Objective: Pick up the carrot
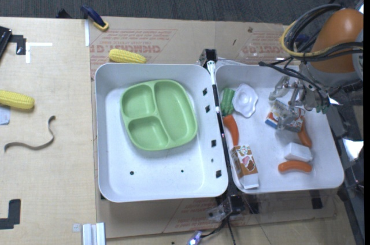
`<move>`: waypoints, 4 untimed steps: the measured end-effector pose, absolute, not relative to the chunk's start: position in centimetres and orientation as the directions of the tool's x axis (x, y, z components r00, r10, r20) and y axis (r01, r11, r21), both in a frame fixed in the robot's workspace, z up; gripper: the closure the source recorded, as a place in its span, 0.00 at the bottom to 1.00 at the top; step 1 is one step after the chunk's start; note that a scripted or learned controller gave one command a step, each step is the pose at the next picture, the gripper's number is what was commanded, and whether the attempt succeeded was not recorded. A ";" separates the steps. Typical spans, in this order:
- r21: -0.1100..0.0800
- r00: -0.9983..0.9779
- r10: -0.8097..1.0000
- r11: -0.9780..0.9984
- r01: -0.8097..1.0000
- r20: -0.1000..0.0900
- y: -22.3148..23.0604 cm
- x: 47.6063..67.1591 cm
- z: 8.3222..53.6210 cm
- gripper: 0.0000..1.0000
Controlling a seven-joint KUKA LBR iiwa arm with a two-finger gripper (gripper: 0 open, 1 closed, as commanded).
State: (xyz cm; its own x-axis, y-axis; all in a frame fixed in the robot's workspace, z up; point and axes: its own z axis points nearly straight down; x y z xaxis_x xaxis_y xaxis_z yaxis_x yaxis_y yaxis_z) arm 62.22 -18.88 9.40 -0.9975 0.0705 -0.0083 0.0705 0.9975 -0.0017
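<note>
tool above right bin, near carrot

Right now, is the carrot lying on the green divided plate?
No: the carrot lies in the right bin, against its left wall, while the green plate sits in the left bin.

A green divided plate sits before you in the left bin; two corn cobs lie outside, a small carton in the right bin.
</note>
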 end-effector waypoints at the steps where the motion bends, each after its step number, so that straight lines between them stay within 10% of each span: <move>1: 0.000 -0.964 0.266 0.964 0.266 -0.002 -12.9 54.0 9.2 0.00; 2: 0.000 -0.885 0.465 0.885 0.465 -0.006 -10.0 65.2 9.3 0.00; 3: 0.000 -0.874 0.485 0.874 0.485 -0.005 -9.3 56.1 9.3 0.00; 4: 0.000 -0.781 0.625 0.781 0.625 -0.001 -0.2 49.0 19.1 0.00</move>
